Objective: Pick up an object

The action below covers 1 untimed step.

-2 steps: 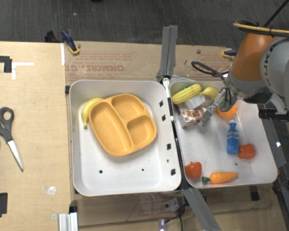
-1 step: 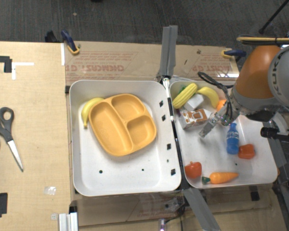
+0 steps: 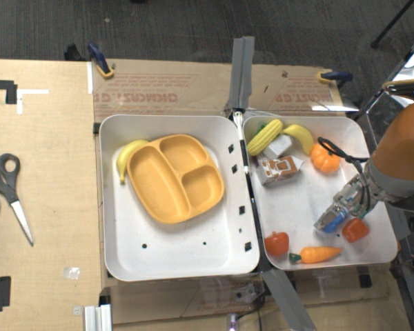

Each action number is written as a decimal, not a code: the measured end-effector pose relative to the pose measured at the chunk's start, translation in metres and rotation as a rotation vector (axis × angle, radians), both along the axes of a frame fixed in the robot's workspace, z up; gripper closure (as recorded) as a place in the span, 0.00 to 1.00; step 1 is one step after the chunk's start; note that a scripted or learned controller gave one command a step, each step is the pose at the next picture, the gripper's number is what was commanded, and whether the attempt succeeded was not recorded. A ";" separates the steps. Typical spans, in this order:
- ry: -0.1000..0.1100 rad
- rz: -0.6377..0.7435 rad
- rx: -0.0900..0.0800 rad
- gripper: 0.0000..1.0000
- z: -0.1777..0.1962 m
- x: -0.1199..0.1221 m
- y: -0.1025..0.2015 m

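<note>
Gripper (image 3: 338, 216) lowered into the right bin (image 3: 300, 209) over a blue-and-grey object (image 3: 330, 221) just beside a red tomato (image 3: 356, 230), apparently positioned for a grasp; its opening cannot be told, and nothing is visibly held.

White bins (image 3: 172, 257): smooth plastic, slight sheen. Divided plate (image 3: 174, 178): matt yellow-orange plastic. Toy tomato (image 3: 277, 243) and carrot (image 3: 315, 255): glossy plastic look. Table (image 3: 41, 185): pale wood-grain surface, matt. Sheet behind bins (image 3: 165, 92): brown cardboard. Scissors (image 3: 14, 198): grey metal blades.
</note>
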State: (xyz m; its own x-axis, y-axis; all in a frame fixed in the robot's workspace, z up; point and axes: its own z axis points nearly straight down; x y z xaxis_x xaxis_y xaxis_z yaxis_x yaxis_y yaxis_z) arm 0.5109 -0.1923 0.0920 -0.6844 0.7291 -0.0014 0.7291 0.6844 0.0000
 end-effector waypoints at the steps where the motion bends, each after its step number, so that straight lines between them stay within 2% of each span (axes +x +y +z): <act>1: 0.001 -0.119 0.002 0.00 0.000 -0.033 0.007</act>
